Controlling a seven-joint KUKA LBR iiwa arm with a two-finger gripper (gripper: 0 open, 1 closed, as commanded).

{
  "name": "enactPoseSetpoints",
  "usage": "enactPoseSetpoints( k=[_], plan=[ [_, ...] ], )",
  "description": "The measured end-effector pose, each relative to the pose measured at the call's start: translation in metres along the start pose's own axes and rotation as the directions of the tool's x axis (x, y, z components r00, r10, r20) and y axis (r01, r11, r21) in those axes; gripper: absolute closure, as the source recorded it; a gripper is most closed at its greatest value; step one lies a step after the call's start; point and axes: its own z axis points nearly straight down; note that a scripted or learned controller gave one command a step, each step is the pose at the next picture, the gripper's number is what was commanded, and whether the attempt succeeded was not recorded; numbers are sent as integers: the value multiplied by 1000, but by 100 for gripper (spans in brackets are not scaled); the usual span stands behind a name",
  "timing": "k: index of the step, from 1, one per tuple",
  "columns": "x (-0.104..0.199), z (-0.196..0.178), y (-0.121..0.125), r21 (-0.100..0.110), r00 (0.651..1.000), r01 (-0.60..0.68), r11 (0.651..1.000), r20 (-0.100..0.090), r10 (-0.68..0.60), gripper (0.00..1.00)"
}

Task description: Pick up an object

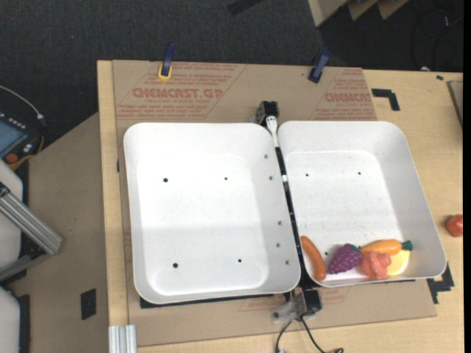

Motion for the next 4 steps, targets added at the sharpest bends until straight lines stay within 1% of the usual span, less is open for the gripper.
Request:
enactPoseSetpoints(
  k=[1,2,3,4],
  plan=[
    [55,-73,1,3,1000,6,1000,-5,-6,0],
    [37,16,-1,25,1000,-2,1000,-9,3,0],
    [22,179,-6,33,1000,-3,999,-13,3,0],
    [14,-76,1,-6,1000,1,1000,1,-1,0]
  ],
)
